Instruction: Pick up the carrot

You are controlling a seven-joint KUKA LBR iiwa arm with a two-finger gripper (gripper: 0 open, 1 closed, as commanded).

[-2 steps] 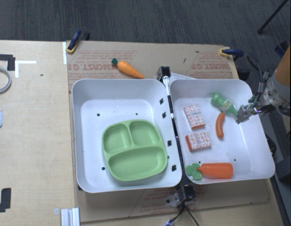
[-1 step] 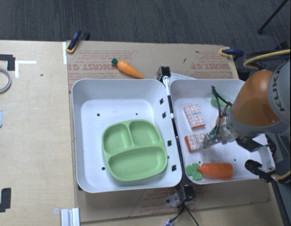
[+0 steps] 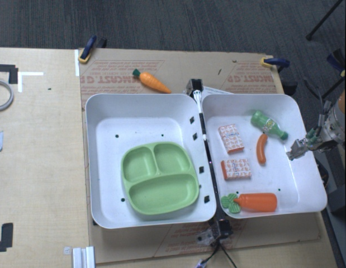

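Carrot (image 3: pixel 255 202) in the right bin (image 3: pixel 307 202), near its front wall, long axis left-right.

From my camera view the end effector (image 3: pixel 300 149) sits at the bin's right rim, empty; the carrot lies forward-left of it. Finger opening: can't tell.

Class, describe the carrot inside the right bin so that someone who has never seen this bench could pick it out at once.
Start at the right bin of the two white bins. Go to its front edge, near the divider between the bins. There lies the carrot, on its side: thick, orange, with green leaves at its left end, larger than the slim sausage above it, and unlike the smaller carrot on the cardboard outside the bins.
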